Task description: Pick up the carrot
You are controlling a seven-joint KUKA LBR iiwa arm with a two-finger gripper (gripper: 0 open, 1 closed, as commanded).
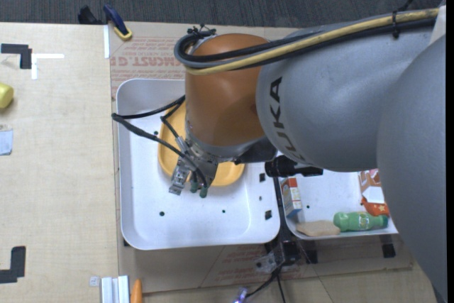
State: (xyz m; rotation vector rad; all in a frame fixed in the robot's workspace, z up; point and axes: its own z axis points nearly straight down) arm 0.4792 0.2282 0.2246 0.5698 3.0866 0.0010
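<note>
My gripper point(189, 184) hangs low over the middle of the left white bin point(142, 223). Its two fingertips stand a little apart, and nothing shows between them. Just behind and under the wrist lies a yellow-orange rounded thing point(169, 149). The orange band of the arm point(220, 89) covers most of it, so I cannot tell what it is. The gripper's tips sit at this thing's near edge, above the bin floor.
The big grey arm covers the right of the view and much of the right bin point(340, 241). That bin holds a green bottle point(360, 221), a small box point(291, 196), a tan piece point(318, 228) and a red-and-white packet point(374, 201). A yellow object point(4, 96) lies on the bench at far left.
</note>
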